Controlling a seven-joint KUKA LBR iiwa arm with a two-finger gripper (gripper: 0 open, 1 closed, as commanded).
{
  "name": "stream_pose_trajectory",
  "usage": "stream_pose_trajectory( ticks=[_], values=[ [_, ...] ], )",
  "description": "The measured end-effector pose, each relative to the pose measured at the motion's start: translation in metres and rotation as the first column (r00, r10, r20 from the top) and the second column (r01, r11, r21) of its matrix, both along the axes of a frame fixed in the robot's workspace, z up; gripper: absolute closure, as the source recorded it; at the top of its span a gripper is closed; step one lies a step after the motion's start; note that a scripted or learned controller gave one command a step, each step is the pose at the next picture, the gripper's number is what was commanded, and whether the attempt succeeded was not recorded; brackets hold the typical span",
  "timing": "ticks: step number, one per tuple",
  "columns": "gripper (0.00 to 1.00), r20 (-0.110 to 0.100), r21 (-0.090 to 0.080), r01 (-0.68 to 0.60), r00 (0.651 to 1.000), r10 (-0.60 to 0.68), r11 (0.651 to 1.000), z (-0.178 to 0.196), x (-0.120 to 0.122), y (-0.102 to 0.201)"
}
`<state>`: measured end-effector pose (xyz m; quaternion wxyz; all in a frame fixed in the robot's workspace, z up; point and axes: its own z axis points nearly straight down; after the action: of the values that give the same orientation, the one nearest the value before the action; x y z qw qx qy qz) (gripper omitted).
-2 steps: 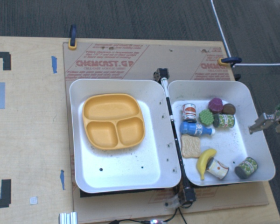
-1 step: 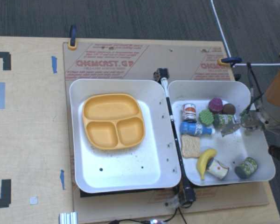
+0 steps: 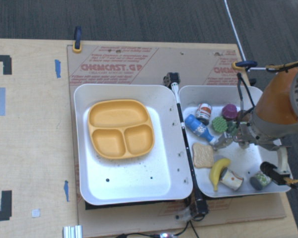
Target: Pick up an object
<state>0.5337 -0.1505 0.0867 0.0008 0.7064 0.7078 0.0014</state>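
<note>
The right bin [image 3: 241,193] holds several small objects: a blue bottle [image 3: 196,126], a small can [image 3: 204,111], a purple piece [image 3: 229,111], a green knobbly piece [image 3: 219,124], a slice of toast [image 3: 203,155], a banana [image 3: 217,171], a white cup on its side [image 3: 232,180] and a dark grey-green lump [image 3: 261,181]. My gripper [image 3: 227,139] hangs low over the middle of this bin, just right of the blue bottle and below the green piece. The wrist blocks the view of what lies under it.
A yellow divided plate [image 3: 121,128] lies in the left bin [image 3: 129,185]. A black rail [image 3: 181,128] runs between the two bins. The arm's orange band [image 3: 278,103] covers the right bin's far right side. Cardboard lies under both bins.
</note>
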Motion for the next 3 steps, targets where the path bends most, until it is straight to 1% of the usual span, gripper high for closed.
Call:
stream_pose_trajectory(
  ticks=[1,2,3],
  values=[
    [0.0,0.004,-0.001,0.0,1.0,0.0,1.0,0.001,-0.037,0.057],
    [1.0,0.011,-0.004,0.002,1.0,-0.002,1.0,0.012,-0.034,0.056],
    [1.0,-0.001,0.0,0.0,1.0,0.0,1.0,0.099,0.02,0.13]
  ],
)
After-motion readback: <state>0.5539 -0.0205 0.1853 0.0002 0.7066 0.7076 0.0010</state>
